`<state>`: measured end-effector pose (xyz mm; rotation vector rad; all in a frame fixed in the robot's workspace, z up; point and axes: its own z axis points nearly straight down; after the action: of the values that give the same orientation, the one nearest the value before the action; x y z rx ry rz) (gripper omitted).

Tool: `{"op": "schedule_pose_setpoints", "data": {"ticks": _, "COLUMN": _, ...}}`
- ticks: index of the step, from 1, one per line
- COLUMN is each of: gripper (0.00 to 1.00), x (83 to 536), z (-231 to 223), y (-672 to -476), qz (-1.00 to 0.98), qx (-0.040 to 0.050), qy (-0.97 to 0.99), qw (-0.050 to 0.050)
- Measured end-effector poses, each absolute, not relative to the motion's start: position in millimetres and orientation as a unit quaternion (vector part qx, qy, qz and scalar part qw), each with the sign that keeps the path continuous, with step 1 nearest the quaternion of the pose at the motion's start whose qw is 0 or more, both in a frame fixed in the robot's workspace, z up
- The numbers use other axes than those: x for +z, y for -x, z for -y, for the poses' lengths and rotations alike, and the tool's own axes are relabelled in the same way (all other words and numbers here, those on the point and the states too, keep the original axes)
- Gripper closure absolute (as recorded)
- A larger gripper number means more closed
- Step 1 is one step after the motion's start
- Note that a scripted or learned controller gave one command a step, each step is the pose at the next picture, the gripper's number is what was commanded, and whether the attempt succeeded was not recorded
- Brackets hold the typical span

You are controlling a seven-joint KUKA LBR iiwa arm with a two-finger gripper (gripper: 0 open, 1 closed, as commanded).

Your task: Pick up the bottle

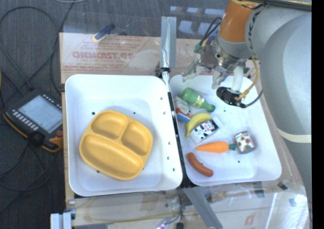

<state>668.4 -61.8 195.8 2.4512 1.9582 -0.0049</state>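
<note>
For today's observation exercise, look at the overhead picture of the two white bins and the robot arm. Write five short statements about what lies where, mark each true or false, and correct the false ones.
1. The green bottle lies on its side in the right bin. True.
2. The yellow divided plate sits in the right bin. False: it sits in the left bin.
3. The gripper holds the bottle between its fingers. False: the bottle lies in the bin, below the gripper and apart from it.
4. The carrot lies between the banana and the sausage. True.
5. The banana lies in the left bin. False: it lies in the right bin, beside the bottle.
</note>
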Motion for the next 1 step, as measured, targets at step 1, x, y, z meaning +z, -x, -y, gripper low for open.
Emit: {"op": "schedule_pose_setpoints", "data": {"ticks": 1, "gripper": 0.0, "x": 145.2, "z": 97.2, "y": -653.0, "qz": -0.724, "qx": -0.002, "qy": -0.69, "qw": 0.0}}
